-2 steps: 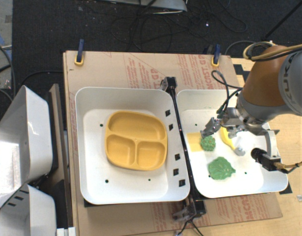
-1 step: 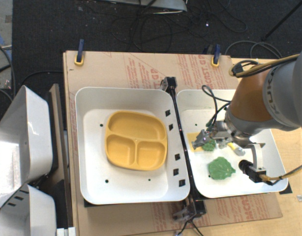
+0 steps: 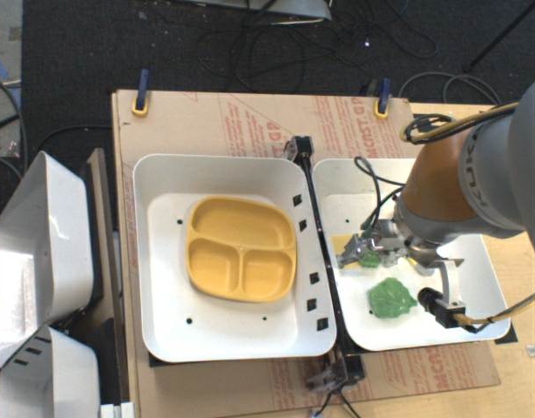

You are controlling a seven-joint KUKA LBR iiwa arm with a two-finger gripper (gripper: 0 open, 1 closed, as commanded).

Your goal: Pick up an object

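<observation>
Fingers: can't tell their state, the two-finger gripper (image 3: 362,249) is down low in the right shallow white bin (image 3: 490,320) over something green and yellow, hidden. Nearer: crumpled green soft lump (image 3: 391,298) lies free, just beside. Left: yellow compartmented plastic tray (image 3: 242,249). Likely mid-grasp; next needs confirmed closure before lifting.

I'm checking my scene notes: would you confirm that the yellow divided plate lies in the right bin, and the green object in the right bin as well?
Not quite: the camera view shows the yellow divided plate in the left bin. The green object is indeed in the right bin.
</observation>
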